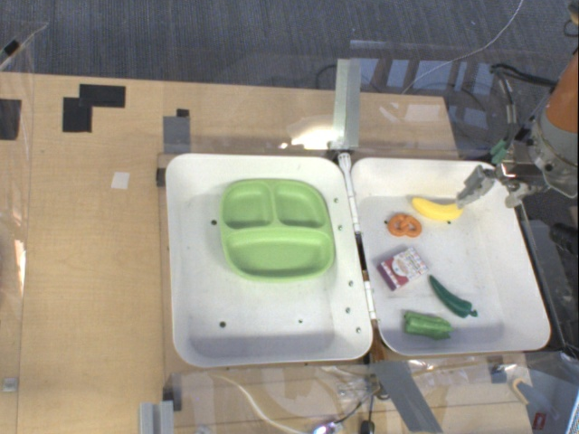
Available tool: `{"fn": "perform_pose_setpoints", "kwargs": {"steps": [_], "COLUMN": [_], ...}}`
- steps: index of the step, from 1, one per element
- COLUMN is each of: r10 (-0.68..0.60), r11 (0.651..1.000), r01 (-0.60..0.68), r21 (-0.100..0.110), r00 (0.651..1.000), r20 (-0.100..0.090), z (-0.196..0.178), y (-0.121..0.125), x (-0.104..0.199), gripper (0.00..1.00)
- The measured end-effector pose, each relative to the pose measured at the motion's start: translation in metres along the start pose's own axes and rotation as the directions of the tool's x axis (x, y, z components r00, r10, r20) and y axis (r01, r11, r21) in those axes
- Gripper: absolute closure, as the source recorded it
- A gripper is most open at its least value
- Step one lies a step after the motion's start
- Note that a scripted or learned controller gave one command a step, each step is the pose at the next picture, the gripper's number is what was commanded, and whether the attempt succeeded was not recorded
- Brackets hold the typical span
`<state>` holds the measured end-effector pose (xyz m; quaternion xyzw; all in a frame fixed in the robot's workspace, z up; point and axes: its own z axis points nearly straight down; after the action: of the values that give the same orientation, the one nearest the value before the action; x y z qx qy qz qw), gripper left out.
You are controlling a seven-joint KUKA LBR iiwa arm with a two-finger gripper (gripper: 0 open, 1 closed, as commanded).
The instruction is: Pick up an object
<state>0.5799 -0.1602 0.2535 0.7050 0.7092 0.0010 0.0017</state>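
So the banana (437, 209) sits in the right bin (507, 333), just beside the gripper (477, 186), on its left and a bit lower. Can't tell if they touch, and can't tell how the jaws stand either. Further left of the jaws there's an orange pretzel-looking thing (404, 225), and below that a small red and white packet (401, 268). A dark green pepper (450, 296) and a green cylinder (426, 325) lie near the front. The left bin (194, 333) holds a green divided tray (276, 228).
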Motion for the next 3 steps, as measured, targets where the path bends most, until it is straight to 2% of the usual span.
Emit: {"fn": "perform_pose_setpoints", "kwargs": {"steps": [1, 2, 3], "r10": [-0.122, -0.255, -0.201], "r11": [0.993, 0.967, 0.980], "r01": [0.122, 0.255, 0.201], "r21": [0.001, -0.008, -0.010], "r00": [0.993, 0.967, 0.980], "r20": [-0.001, 0.003, 0.002], "z": [0.117, 0.164, 0.163], "y": [0.045, 0.075, 0.041], "x": [0.024, 0.039, 0.054], "gripper": [0.00, 0.00, 0.00]}}
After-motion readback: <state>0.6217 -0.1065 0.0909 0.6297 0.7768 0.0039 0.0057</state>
